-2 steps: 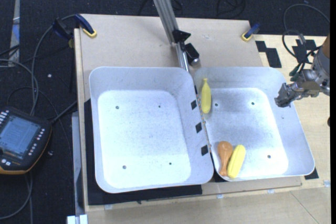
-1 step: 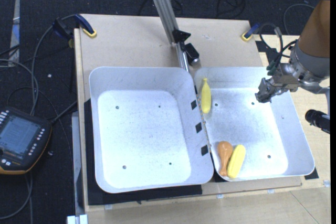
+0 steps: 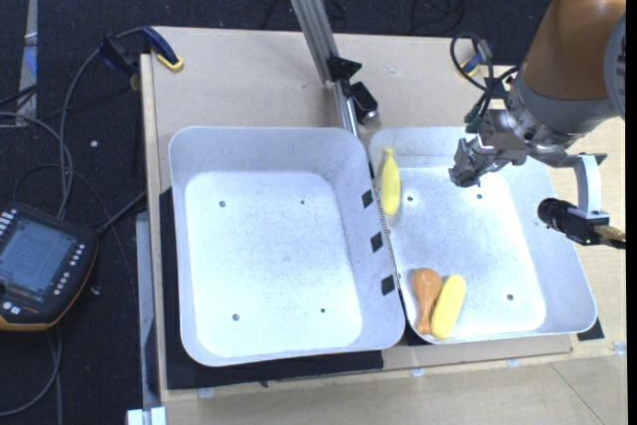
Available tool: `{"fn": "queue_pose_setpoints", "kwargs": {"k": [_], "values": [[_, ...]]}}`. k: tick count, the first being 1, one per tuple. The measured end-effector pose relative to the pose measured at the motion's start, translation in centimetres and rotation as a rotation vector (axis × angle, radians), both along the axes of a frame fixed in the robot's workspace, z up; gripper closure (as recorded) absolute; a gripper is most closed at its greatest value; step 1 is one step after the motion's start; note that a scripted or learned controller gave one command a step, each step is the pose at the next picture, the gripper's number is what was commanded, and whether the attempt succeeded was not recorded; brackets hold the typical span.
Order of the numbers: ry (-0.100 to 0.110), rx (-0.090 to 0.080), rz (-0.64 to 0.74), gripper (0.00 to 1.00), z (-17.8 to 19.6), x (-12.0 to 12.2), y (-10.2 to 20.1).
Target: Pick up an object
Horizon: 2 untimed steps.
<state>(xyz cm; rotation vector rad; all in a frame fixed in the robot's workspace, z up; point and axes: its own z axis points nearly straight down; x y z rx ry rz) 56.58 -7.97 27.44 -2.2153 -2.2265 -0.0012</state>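
In the right bin a yellow banana-like piece lies against the left wall near the back. At the front left of the same bin an orange piece and a yellow oblong piece lie side by side, touching. My gripper hangs over the back middle of the right bin, well right of the banana-like piece and far from the front pair. Nothing shows between its dark fingers.
The left bin sits beside the right one, sharing a middle edge with black clips. A slanted metal pole rises from behind the bins. A teach pendant and cables lie on the floor at left.
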Motion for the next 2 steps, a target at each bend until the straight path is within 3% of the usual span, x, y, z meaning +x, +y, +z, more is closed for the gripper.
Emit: {"fn": "queue_pose_setpoints", "kwargs": {"k": [2], "values": [[0.002, 0.0, -0.001, 1.0, -2.1, 2.4, 11.1]]}}
